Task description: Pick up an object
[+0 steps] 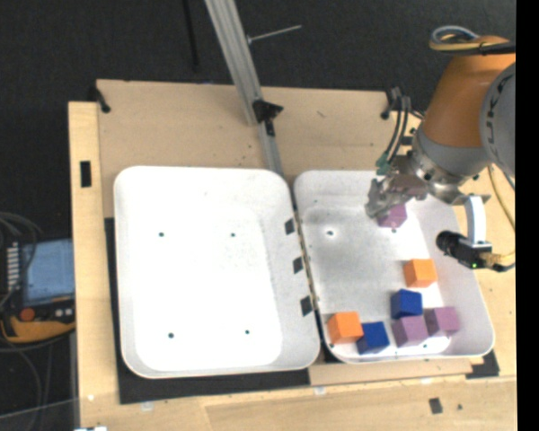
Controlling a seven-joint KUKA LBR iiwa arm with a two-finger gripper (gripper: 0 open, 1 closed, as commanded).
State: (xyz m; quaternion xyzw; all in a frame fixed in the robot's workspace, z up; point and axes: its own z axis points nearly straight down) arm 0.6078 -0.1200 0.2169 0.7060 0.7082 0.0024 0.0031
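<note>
Camera view — arm bent down over rt bin point(341, 241), claw point(391, 206) gripping purple block point(394, 215).

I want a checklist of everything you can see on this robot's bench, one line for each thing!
Surface: tan bench bearing two white bins side by side.
Job's things: right bin holds two orange blocks, two blue blocks and two purple blocks, mostly near its front; a purple block sits at the gripper.
Clutter: nothing seen in the left bin.
Grippers: over the right bin's far side, the purple block at its tip.
Cables: a bundle at the far left.
Surroundings: dark floor, slanted metal pole.
</note>
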